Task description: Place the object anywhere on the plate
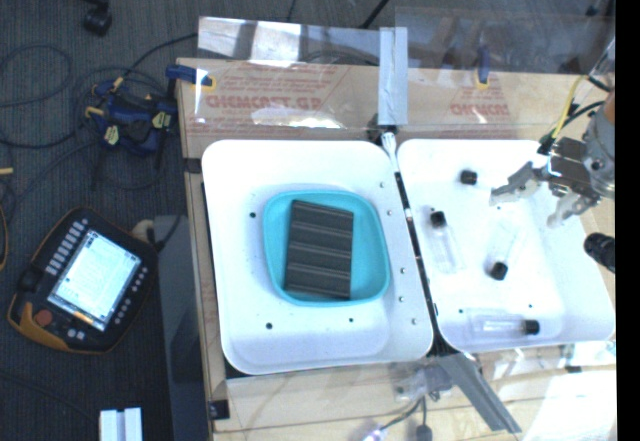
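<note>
A light blue plate [274,229] rests in the left white bin [235,329]. A dark grey ribbed block [320,249] lies flat on the plate, near its middle. My gripper [527,206] hovers over the right bin [580,299] at its right side, fingers spread open and nothing between them. Several small clear vials with black caps lie in the right bin: one [441,237] near the left wall, one [500,255] just below the gripper, one [505,326] along the front. A lone black cap [467,176] sits at the back.
A teach pendant [80,279] lies on the floor at the left. Blue clamps and cables [135,114] lie beyond the bench's left corner. Taped cardboard [330,99] runs behind both bins.
</note>
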`<state>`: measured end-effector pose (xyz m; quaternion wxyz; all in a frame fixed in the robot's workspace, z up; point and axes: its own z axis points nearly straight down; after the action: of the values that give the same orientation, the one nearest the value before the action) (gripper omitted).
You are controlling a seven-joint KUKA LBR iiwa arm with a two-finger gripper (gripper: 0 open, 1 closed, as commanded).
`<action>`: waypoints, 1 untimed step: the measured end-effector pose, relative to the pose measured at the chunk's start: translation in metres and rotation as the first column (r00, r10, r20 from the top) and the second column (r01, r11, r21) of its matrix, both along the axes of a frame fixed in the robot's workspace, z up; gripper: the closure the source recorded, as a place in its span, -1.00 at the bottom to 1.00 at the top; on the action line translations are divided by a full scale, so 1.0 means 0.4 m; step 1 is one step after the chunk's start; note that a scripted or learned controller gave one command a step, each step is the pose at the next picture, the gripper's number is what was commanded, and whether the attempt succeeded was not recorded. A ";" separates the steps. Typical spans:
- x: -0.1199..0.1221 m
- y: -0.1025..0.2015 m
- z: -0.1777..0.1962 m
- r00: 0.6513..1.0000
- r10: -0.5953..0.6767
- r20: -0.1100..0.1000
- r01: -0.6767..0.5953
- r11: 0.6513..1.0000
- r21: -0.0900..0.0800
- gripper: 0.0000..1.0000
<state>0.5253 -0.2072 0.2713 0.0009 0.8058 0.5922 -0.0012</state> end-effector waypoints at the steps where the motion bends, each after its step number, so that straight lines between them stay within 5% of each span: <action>1: 0.037 -0.025 0.393 0.995 -0.102 0.002 0.102 0.995 -0.001 -1.00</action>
<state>0.5402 -0.2173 0.4286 0.0017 0.8350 0.5502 -0.0007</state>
